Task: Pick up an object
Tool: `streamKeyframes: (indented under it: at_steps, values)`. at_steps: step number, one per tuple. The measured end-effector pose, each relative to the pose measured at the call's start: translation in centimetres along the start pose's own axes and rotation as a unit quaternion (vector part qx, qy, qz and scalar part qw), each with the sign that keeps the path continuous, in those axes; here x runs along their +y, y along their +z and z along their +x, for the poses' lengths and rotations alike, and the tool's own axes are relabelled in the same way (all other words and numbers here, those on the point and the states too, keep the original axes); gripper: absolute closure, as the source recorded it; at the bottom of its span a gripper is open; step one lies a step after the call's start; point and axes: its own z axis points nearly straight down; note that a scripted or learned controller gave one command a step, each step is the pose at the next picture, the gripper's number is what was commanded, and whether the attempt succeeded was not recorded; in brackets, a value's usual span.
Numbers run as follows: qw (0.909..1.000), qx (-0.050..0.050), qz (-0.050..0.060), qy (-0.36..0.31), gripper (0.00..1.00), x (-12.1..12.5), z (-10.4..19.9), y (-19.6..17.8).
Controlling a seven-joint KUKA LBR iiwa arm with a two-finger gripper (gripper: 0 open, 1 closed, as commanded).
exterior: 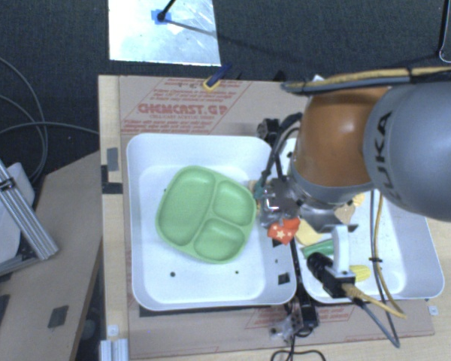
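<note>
Where bins meet — claw beside plate

1. A single fixed camera looks down at a slant from above the bench.
2. It takes in both shallow white plastic bins, left one whole.
3. The grey, orange-banded arm looms near, covering the right bin.
</note>
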Motion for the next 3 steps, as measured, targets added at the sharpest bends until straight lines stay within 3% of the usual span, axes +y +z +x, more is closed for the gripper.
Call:
streamKeyframes:
  at_steps: [1,2,3]
  values:
    - [0.9999,0.000,-0.010,0.001,1.00,4.9,-6.0,-7.6]
    - [1.0000,0.003,-0.008,-0.005,1.00,0.0,-3.6,-12.5]
    - [1.0000,0.000,-0.001,0.002,1.00,3.0,-10.1,-1.3]
